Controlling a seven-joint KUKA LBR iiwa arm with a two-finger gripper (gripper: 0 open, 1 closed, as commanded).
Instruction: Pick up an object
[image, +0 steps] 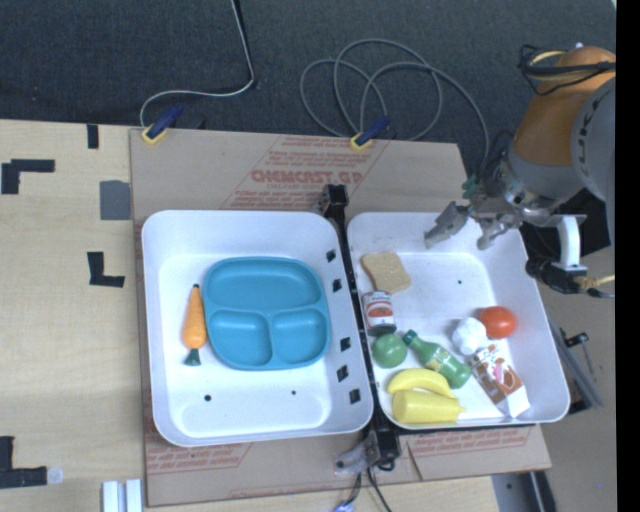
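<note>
Over the right bin's (535, 300) far edge, the gripper (467, 229) hangs with fingers spread apart, holding nothing. Below it lie bread (386, 270), a small can (379, 312), a tomato (497, 322), a green bottle (440, 360) and a banana (420, 381). A blue tray (266, 311) and carrot (193, 320) fill the left bin (170, 400).

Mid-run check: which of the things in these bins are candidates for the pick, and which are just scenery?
Pick candidates, right bin:
bread slice
small can
green fruit
green bottle
banana
yellow block
tomato
white tube
The open gripper hovers over this bin's far edge.

Lying about, left bin:
blue divided plate
carrot
Cables behind the bins.
</note>
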